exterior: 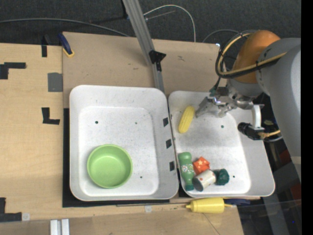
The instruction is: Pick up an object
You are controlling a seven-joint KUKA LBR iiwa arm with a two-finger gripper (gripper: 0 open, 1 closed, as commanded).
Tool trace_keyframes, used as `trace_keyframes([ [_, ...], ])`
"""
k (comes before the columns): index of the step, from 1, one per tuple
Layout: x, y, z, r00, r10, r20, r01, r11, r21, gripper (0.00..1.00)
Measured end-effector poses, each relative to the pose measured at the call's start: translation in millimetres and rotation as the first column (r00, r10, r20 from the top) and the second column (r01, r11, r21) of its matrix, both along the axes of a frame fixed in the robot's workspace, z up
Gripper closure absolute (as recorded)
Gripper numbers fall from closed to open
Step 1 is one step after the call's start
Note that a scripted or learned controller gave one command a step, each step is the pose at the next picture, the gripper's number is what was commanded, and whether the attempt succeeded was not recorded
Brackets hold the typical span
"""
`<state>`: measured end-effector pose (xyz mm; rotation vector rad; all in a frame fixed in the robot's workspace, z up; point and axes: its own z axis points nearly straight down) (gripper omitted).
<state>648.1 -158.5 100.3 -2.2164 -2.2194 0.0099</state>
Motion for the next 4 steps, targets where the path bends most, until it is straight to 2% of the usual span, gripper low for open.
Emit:
trace_keyframes([
  [1, -1, 1, -13, 1.0, 0.001, 0.004, -0.001, 1.0, -0.001, 0.0],
  [2, 0, 1, -2, 1.0, 0.003, 0.006, -0.003, 1.0, -0.002, 1.0],
  [3, -8, 5, 50, 1.0, 0.0, 0.011, 0.0, 1.0, 0.0, 1.0],
  [4, -3, 7, 113, 1.0, 0.001, 0.014, -0.001, 1.0, -0.001, 1.0],
])
